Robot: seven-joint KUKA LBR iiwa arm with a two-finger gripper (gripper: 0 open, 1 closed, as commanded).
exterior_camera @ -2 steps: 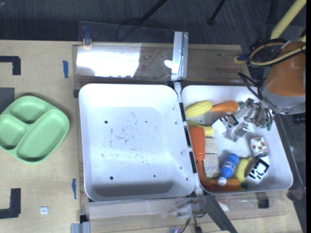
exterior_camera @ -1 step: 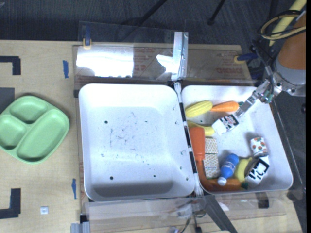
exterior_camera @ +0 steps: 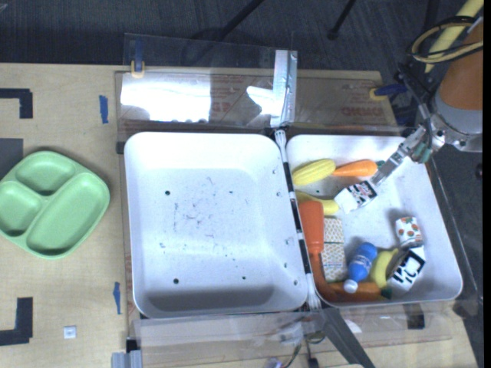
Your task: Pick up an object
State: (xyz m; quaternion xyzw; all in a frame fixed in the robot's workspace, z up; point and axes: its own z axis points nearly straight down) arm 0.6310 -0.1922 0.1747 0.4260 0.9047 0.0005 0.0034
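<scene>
The right bin (exterior_camera: pixel 441 205) holds a jumble of objects. At its back lie a yellow corn-like piece (exterior_camera: pixel 313 172) and an orange carrot (exterior_camera: pixel 354 168). Just in front of them sits a small white box with black print (exterior_camera: pixel 356 195). My gripper (exterior_camera: pixel 386 170) reaches in from the upper right, its tip low over the carrot's right end and just above that white box. Nothing shows as held. Along the bin's left wall lies a long orange bottle (exterior_camera: pixel 311 230). A blue bottle (exterior_camera: pixel 360 261), a black-and-white box (exterior_camera: pixel 409 268) and a spotted white cube (exterior_camera: pixel 407 228) lie toward the front.
The left bin (exterior_camera: pixel 203 221) is bare white with small specks. A green divided plate (exterior_camera: pixel 50 203) rests on the bench at the far left. A clear panel (exterior_camera: pixel 207 90) stands behind the bins. Cables and the arm's orange band (exterior_camera: pixel 464 87) sit at the upper right.
</scene>
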